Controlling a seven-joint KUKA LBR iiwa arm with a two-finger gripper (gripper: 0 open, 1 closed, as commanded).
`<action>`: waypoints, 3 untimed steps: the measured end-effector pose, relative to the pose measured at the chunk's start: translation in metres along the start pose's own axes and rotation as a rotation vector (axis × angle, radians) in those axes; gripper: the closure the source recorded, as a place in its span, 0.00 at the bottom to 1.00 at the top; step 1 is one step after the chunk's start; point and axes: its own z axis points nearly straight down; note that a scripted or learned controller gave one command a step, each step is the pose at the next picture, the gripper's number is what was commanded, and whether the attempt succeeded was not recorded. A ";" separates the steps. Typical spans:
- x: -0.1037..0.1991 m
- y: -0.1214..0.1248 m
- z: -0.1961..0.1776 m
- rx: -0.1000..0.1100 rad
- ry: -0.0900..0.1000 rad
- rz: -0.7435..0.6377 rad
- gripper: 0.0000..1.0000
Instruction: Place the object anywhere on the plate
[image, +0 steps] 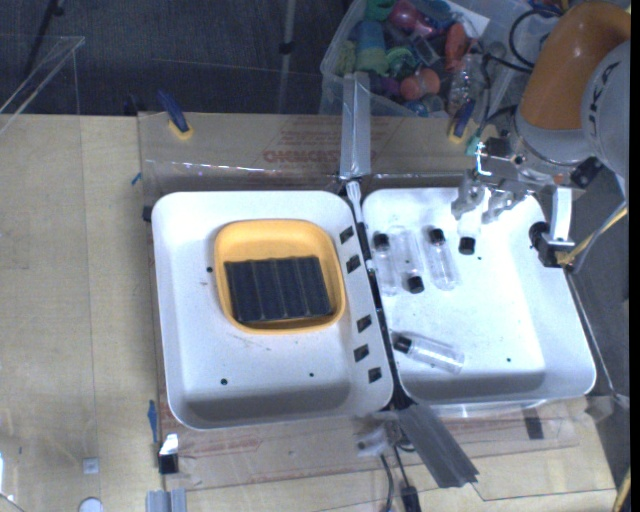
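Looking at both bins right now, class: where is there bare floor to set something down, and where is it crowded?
Left bin: a bare strip below the yellow plate, towards the front rim; the plate's dark insert fills its middle. Right bin: bare floor on the right half, beside the lying vial. Crowded: the right bin's upper left, where three vials cluster under the gripper.

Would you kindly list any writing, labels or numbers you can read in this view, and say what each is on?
Red lettering on the clear sheet behind the bins: too blurred to read.
Dark letters on the arm's grey casing: cut off at the edge, not readable.
The yellow plate and clear vials: no markings visible.
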 end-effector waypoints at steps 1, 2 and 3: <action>0.000 0.000 0.000 0.000 0.000 0.000 0.00; -0.055 0.011 -0.048 -0.005 0.000 -0.192 0.00; -0.103 0.021 -0.038 -0.007 -0.001 -0.525 0.00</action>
